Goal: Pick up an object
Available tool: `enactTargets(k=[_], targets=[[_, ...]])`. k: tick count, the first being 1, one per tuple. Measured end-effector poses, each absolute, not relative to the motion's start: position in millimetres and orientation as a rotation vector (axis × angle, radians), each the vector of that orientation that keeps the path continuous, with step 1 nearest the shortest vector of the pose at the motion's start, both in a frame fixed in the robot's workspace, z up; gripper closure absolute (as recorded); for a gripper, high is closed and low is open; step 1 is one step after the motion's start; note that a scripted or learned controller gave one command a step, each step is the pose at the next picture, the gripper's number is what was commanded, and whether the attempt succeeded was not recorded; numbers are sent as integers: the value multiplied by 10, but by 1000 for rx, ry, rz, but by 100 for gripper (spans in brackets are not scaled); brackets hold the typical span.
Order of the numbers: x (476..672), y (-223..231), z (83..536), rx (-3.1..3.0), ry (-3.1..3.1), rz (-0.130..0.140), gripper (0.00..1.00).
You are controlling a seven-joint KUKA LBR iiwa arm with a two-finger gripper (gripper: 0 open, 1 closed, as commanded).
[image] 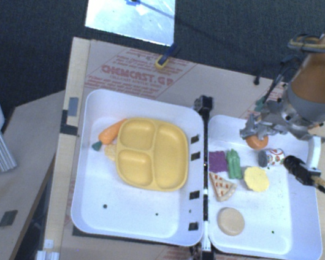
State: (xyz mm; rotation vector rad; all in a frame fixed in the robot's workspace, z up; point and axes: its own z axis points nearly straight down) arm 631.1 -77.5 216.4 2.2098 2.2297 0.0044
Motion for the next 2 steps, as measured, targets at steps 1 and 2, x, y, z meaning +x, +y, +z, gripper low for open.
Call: enactTargets(k=[1, 2], targets=[[6486, -496, 2310, 2212, 2228, 5, 100], [6546, -596, 2151, 2219, 2221, 0, 100]])
